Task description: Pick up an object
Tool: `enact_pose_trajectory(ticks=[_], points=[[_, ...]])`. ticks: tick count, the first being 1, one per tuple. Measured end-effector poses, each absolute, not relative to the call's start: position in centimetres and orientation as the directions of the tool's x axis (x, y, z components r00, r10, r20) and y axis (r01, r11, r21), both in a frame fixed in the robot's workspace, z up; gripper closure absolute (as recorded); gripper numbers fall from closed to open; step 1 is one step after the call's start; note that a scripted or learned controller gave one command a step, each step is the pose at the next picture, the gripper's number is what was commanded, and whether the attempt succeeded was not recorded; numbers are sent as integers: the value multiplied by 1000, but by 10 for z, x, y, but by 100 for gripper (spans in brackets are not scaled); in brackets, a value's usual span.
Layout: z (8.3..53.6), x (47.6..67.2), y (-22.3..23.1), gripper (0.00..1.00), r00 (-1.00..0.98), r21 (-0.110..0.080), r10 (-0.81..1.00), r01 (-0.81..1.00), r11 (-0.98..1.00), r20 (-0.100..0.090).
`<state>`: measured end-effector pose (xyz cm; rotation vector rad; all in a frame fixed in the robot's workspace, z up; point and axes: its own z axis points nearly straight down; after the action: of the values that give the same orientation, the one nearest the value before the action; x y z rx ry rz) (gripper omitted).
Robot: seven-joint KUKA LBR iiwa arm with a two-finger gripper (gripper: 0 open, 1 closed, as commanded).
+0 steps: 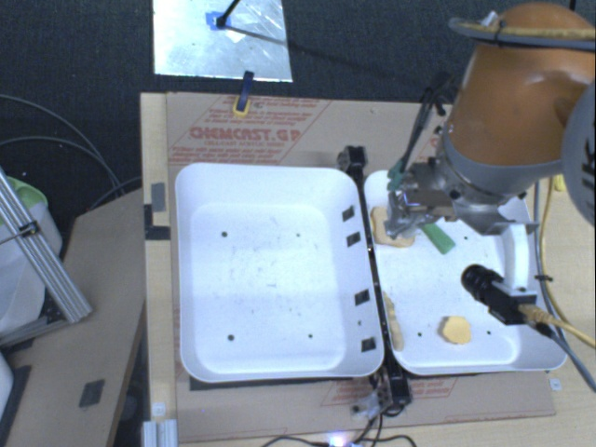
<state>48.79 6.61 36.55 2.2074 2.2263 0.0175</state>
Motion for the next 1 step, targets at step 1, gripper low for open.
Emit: enact_pose_trajectory(ticks=[1], points=[[386, 487, -17, 100, 6, 6, 1000, 1000, -6, -2]])
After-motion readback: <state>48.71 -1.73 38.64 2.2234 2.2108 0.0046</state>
